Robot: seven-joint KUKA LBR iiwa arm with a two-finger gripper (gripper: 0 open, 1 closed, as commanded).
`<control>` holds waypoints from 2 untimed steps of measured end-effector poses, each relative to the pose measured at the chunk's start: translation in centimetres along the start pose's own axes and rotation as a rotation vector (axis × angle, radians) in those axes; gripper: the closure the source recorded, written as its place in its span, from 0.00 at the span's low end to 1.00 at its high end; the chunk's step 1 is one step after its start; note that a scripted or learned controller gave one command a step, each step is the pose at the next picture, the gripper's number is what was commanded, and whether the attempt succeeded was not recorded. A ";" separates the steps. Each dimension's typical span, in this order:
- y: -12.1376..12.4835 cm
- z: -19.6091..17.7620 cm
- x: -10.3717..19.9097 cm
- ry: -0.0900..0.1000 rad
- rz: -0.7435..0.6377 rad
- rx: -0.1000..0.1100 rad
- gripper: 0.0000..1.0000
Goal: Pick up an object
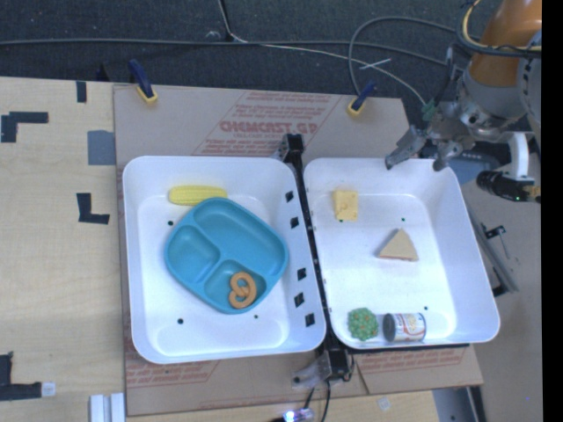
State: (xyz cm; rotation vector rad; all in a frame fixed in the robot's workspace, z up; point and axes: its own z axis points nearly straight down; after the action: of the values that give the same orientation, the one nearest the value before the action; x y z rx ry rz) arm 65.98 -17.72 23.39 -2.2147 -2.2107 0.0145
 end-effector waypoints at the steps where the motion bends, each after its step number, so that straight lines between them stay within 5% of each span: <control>1: 0.2 -1.0 0.1 -0.002 -0.003 -0.014 0.00; 2: -0.2 4.5 -0.8 -0.003 -0.003 -0.009 0.00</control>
State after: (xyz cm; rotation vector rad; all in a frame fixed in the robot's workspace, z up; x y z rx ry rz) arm 65.67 -18.53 18.93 -2.2180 -2.2200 0.0077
